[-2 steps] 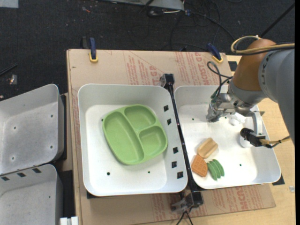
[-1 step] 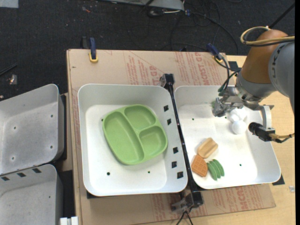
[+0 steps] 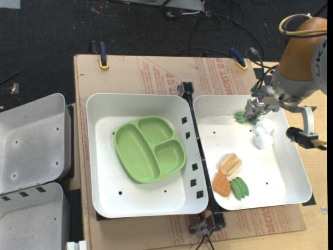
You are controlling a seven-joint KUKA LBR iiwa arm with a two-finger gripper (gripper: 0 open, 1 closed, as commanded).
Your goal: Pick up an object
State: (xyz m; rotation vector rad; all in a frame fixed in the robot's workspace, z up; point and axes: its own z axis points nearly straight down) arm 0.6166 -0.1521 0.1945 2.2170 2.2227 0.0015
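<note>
Gripper [image 3: 253,112] at right bin [image 3: 291,191] far edge, beside green toy [image 3: 240,117]

The gripper [image 3: 253,110] hangs low over the far end of the right bin [image 3: 291,184], directly over a small green object [image 3: 240,117] that peeks out at its left. Just right of it and nearer the camera lies a white object [image 3: 263,133]. Further toward the camera sit a tan bread piece [image 3: 230,164], an orange waffle [image 3: 221,184] and a green pea pod [image 3: 240,187]. Well to the gripper's left, the left bin [image 3: 104,197] carries a green divided plate [image 3: 150,148].
</note>
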